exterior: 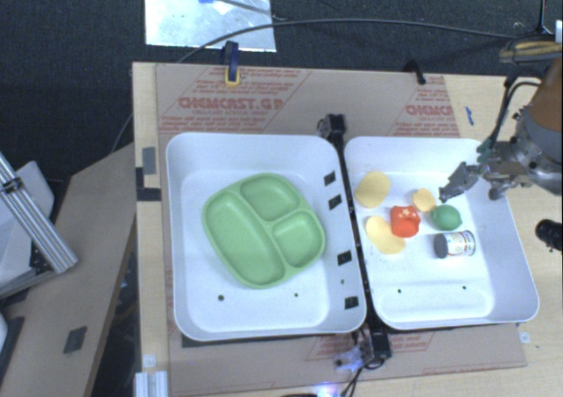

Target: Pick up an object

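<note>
Approach step: the tool (459, 182) hangs empty, seemingly parted, just above the green ball (447, 216). Next move requires descent and closure around it.

Arm (538, 136) reaching from right, gripper (475, 182) low, fingers spread.

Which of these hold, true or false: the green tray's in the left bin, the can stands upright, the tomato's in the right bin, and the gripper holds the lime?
1. The green tray lies in the left bin. True.
2. The can stands upright. False: it lies on its side.
3. The tomato is in the right bin. True.
4. The gripper holds the lime. False: the lime rests on the bin floor.
</note>
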Tool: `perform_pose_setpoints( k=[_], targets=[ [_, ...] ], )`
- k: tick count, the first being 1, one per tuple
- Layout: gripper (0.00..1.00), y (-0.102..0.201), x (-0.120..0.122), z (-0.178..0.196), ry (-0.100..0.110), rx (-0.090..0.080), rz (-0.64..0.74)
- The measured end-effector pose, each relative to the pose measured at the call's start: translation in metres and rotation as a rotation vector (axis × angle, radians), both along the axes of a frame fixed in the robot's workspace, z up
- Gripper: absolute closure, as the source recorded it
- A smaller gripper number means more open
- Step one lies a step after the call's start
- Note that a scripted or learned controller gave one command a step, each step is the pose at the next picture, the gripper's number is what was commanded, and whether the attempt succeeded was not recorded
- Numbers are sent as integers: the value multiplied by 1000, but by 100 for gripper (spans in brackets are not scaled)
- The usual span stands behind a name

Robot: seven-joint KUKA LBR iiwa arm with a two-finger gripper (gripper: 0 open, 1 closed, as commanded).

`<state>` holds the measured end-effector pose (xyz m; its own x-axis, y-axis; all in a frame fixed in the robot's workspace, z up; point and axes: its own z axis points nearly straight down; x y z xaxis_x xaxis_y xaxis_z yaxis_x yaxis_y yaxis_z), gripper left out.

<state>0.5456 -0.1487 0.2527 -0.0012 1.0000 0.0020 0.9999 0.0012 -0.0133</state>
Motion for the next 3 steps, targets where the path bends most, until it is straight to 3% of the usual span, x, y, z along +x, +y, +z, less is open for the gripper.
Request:
perform_pose_setpoints(
  k=[1,3],
  targets=[
    [0,1,2,6,-11,-2,3],
    [0,-7,6,-109,-10,-1,0]
  ],
)
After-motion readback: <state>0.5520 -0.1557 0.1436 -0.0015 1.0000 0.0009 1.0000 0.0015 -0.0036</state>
